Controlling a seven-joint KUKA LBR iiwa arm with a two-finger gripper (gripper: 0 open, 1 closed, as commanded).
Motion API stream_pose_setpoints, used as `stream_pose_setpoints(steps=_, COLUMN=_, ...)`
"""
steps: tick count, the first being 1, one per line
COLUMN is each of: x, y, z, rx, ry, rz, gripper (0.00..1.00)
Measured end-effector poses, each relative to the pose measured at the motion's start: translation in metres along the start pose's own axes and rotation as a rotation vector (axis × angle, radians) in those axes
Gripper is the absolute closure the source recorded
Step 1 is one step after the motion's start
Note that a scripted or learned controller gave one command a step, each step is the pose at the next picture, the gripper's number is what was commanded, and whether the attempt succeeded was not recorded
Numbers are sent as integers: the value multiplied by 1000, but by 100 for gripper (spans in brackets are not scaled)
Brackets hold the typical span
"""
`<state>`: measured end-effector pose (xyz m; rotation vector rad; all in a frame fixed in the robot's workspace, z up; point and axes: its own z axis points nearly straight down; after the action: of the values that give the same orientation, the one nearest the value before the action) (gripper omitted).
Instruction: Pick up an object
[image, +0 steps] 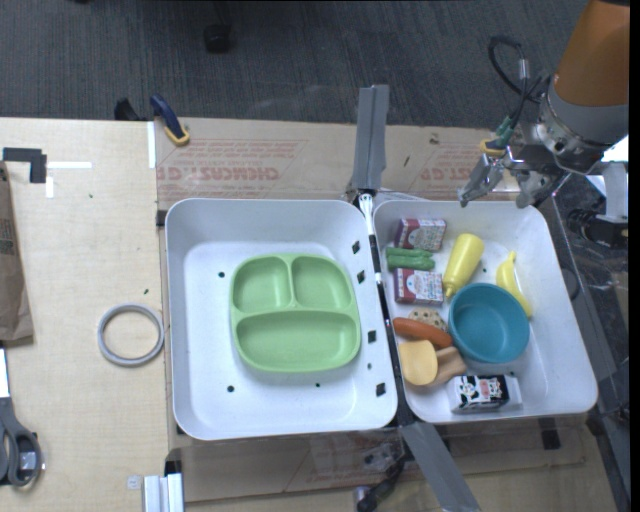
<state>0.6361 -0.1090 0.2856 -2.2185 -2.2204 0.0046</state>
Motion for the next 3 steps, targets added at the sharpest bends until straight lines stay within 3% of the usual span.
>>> stream_pose_setpoints(steps=1, x=-25, y=-15, z=97, rx=1, ry=0, rz=181, gripper=0)
stream_pose_setpoints(steps=2, x=-30, y=24, z=19, rx=-2, ry=-1, rz=89, gripper=0)
stream_pose_setpoints(steps=3, x=-56, y=-27, z=153, rx=2, ry=0, rz=352, gripper=0)
